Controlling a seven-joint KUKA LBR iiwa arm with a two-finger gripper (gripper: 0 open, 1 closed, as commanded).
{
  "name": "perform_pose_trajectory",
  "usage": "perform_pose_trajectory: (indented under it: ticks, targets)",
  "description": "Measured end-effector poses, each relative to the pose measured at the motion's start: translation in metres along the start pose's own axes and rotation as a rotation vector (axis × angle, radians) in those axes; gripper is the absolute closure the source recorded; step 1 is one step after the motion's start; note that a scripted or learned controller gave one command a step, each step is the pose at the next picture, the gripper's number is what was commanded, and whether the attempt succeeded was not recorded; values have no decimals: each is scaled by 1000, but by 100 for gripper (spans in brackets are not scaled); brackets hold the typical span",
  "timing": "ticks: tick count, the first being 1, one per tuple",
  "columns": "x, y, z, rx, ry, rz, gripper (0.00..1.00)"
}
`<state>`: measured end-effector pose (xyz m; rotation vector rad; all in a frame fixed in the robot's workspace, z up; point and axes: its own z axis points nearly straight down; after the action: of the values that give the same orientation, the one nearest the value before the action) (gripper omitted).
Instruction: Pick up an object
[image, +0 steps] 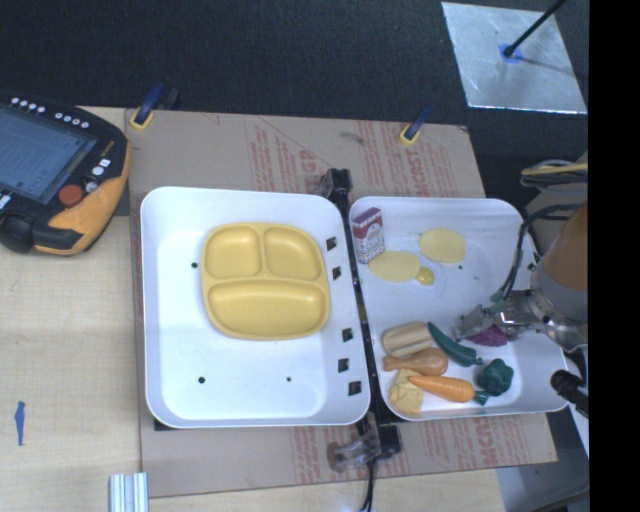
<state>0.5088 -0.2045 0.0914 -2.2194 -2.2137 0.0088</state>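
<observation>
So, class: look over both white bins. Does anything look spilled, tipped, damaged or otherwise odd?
Nothing is spilled or damaged. The yellow divided plastic plate sits slightly askew in the left white bin. In the right white bin, the toy foods are heaped in the near corner, the orange toy carrot lying among them.

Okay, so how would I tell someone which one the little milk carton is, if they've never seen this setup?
Start at the right-hand white bin of the two. Go to its far left corner, next to the divider between the bins, where the milk carton stands. It is the one boxy, upright item, red and white, while the flat yellow pieces beside it lie down and the other toy food is piled at the near edge.
</observation>
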Motion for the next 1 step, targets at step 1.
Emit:
perform_pose_trajectory:
  ticks: [1]
  targets:
    - [2,4,-11,-6,-2,-6,100]
